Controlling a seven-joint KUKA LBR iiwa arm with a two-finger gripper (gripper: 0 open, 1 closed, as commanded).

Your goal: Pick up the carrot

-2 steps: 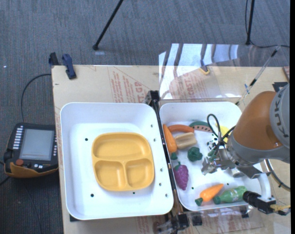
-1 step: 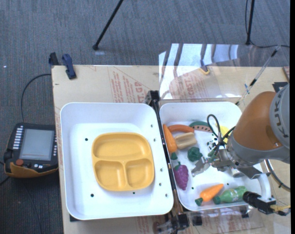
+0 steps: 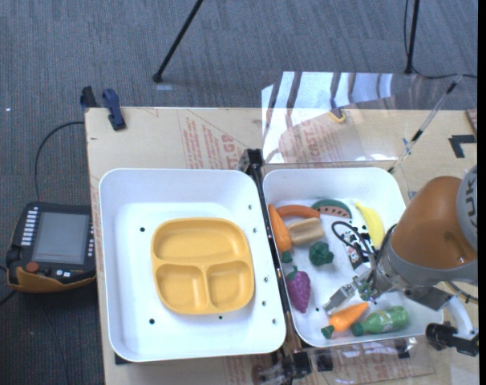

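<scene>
Right bin [image 3: 387, 184] | gripper [image 3: 349, 293] just above carrot [image 3: 346, 317] | finger opening: cannot tell | nothing visibly held

Not much here can be read. The brown cardboard sheet [image 3: 203, 139] under the bins carries faint reddish printed lettering, upside down and slanted on the far side behind the left bin [image 3: 115, 215], too washed out to make out as words. On the robot arm [image 3: 467, 207] at the right edge, part of a dark letter or two shows on the grey casing, cut off by the frame. The handheld control pad [image 3: 54, 247] on the floor at left has a screen, unreadable.
</scene>
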